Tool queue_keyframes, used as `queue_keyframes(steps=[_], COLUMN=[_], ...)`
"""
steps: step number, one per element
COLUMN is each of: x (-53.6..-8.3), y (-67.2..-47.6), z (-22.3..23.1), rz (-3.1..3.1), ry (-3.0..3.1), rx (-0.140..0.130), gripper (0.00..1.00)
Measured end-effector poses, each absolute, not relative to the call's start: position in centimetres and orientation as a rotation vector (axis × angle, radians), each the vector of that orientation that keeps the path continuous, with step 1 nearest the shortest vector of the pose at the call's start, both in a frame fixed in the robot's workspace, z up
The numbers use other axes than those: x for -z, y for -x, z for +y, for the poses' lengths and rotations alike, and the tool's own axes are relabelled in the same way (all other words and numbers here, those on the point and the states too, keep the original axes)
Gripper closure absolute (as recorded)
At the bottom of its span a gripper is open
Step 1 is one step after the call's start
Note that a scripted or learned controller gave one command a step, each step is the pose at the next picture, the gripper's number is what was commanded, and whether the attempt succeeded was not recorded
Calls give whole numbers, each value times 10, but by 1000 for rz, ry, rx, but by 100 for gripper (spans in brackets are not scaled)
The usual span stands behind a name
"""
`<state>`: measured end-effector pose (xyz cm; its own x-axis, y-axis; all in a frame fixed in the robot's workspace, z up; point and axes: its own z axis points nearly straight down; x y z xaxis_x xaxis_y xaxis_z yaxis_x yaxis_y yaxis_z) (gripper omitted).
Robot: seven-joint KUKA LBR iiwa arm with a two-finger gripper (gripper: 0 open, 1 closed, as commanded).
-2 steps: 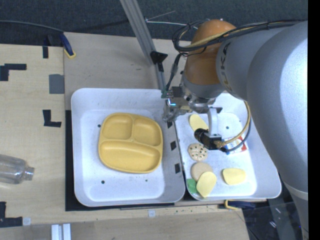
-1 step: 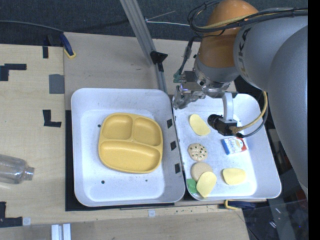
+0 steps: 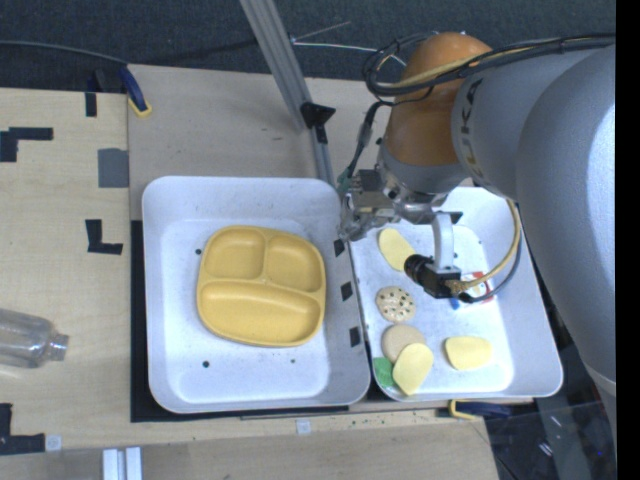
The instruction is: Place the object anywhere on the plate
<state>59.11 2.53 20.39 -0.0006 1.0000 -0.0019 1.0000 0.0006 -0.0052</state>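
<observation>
Nearest the camera, at the front edge of the right bin [image 3: 535, 368], a pale yellow piece [image 3: 413, 366] lies over a tan one [image 3: 400, 340], with a bit of green [image 3: 383, 373] at its left. Just beside them to the right sits a yellow wedge [image 3: 468, 352], apart from the pile. Behind the tan piece is a dotted cookie [image 3: 395, 303], and behind that a yellow oval [image 3: 396, 248] lies flat on the bin floor, close under the gripper [image 3: 392, 226].

The gripper hangs over the bin's back left corner — its fingers seem to be lost against the dark hardware there, so whether it is parted or closed I cannot tell, and nothing is visibly between them.

The plate [image 3: 262, 284] — yellow, three compartments — sits in the middle of the left bin [image 3: 170, 368], well apart from the food pieces.

On the bench [image 3: 60, 268] at far left, a clear bottle [image 3: 28, 338] lies on its side.
</observation>
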Motion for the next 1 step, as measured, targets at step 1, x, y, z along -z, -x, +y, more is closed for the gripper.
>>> queue_keyframes(steps=[1], x=[-219], y=[-609], z=[26], rz=[-2224], ry=[2218], rx=[1], gripper=[100])
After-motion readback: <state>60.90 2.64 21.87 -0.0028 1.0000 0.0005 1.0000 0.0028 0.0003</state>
